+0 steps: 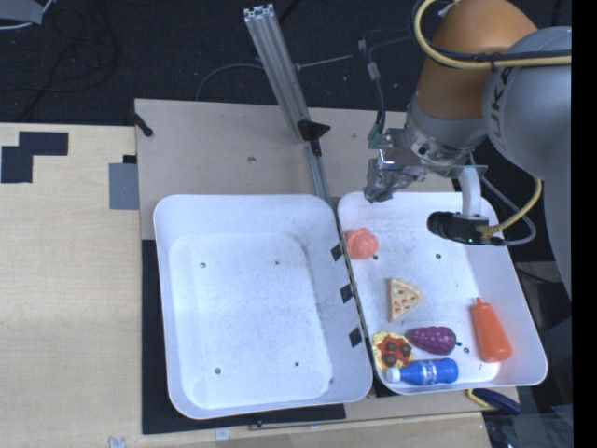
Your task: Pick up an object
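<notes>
One orange bottle [490,330] lies tilted in right bin [522,287]

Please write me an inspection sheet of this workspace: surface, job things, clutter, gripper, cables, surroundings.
Surface: two white bins; left bin, right bin.
Job's things: in the right bin, orange piece, pizza slice, orange bottle, purple grapes, round pizza toy, blue bottle.
Clutter: nothing seen.
Gripper: gripper above the right bin's far left corner, holding nothing visible.
Cables: yellow hose on the arm.
Surroundings: metal rail behind the bins.
</notes>
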You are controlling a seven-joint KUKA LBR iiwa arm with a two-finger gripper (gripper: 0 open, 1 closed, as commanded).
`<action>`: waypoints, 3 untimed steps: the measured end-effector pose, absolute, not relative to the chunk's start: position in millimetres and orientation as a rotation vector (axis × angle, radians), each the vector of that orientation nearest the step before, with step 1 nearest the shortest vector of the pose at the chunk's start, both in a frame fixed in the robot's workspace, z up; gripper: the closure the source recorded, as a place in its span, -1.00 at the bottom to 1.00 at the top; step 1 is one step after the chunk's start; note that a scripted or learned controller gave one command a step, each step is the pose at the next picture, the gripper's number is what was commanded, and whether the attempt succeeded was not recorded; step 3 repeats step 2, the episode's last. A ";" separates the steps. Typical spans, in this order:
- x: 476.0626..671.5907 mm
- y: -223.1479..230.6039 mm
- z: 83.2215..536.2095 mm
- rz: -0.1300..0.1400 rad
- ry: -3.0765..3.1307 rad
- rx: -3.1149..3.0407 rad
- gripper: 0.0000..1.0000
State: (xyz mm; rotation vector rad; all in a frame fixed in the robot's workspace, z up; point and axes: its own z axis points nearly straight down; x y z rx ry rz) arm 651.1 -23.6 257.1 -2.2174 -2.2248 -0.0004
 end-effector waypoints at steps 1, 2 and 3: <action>646.8 32.2 256.3 0.001 -2.225 -2.217 1.00; 644.0 82.5 242.7 0.001 -2.224 -2.217 1.00; 644.0 82.5 242.7 0.001 -2.224 -2.217 1.00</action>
